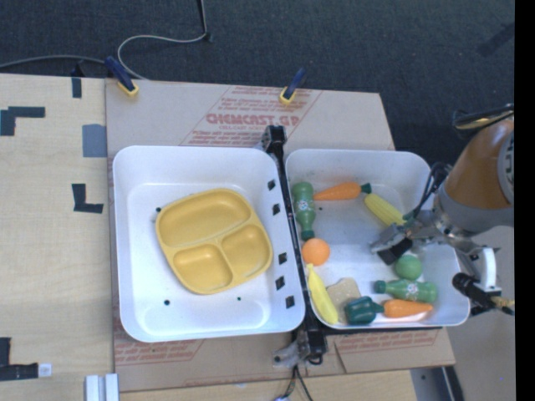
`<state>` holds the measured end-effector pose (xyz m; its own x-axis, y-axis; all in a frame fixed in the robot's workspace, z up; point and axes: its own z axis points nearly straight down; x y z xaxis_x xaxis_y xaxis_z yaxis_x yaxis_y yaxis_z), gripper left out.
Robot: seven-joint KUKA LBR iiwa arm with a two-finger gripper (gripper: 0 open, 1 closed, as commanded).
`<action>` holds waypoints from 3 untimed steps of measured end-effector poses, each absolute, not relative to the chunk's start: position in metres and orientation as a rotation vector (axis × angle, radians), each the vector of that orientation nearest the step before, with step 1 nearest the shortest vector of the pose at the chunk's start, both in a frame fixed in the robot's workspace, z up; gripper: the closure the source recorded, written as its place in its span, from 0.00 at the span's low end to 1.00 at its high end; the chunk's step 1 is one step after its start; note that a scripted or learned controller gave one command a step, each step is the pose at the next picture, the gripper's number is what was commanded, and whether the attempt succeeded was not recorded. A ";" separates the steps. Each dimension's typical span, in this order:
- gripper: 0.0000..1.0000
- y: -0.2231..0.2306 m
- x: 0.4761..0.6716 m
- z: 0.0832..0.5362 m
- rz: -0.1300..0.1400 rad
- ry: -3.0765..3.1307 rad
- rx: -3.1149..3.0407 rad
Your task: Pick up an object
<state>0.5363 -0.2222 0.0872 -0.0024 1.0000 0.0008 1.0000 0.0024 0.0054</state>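
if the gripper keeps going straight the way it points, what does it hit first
Hedged, since depth is unclear: the gripper points down-left into the right bin, so it likely meets bare bin floor first, just left of the green ball.

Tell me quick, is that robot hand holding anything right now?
Hand: low in the right bin, just above the green ball; nothing visibly held, and open or closed cannot be told.

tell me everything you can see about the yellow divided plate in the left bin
The yellow divided plate looks like smooth matte plastic with rounded corners and a raised rim. Ridges split it into three compartments: one long one along the far side and two smaller ones nearer the camera. It lies flat, right side up, turned at a slant to the walls of the left bin, roughly in its middle. Nothing lies on it, and the claw is away over the other bin.
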 end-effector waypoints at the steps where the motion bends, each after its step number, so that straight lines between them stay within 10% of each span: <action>1: 1.00 -0.223 0.537 0.097 0.006 2.219 2.215; 3: 1.00 -0.039 0.585 0.184 0.000 2.226 2.219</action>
